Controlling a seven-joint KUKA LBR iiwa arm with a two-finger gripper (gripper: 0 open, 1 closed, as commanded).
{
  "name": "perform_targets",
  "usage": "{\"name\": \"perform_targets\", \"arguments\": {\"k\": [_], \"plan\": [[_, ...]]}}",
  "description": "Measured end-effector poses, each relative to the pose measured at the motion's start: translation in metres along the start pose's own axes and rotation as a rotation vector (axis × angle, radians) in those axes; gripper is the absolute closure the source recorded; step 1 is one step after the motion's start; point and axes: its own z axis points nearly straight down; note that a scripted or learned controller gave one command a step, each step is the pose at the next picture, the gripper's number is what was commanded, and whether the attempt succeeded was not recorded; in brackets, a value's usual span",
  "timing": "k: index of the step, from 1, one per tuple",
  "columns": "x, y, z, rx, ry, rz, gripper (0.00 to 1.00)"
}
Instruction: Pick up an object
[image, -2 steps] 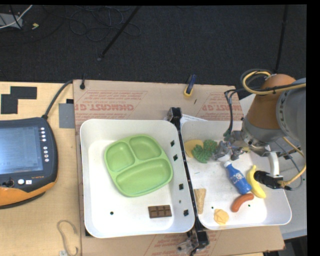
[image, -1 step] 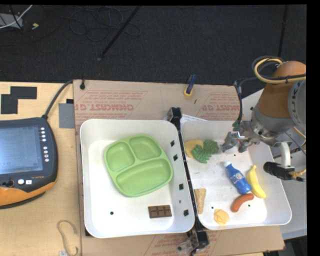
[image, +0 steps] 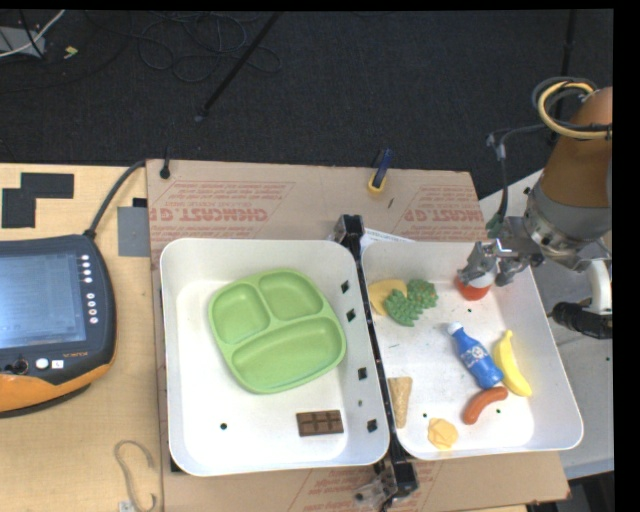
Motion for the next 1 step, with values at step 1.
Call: {"name": "perform_targets", "arguments": {"k": [1], "plan": [[-0.0012,0.0,-0.0114,0.003,0.001,0.0,1.0]]}}
